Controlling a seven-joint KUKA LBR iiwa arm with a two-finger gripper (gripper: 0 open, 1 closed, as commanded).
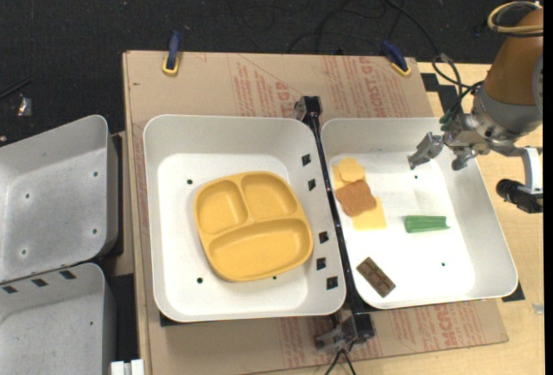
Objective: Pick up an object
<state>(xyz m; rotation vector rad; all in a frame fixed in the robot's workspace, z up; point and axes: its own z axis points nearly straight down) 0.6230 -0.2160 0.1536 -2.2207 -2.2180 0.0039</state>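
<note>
The right bin [484, 226] holds several small toy food pieces. A pale yellow piece [350, 170] lies near its left wall, with a brown piece [355, 198] and another yellow piece [372, 216] just below it. A green piece [425, 224] rests mid-bin and a dark brown bar [376, 276] lies near the front edge. My gripper [441, 155] hovers over the bin's far right part, above and to the right of the green piece. It is open with nothing between its fingers.
The left bin [173, 192] carries a yellow divided plate [253, 225]. A black divider [328, 218] runs between the bins. The grey arm with its orange band [516, 62] comes in from the upper right. White panels [52, 192] lie off the bench to the left.
</note>
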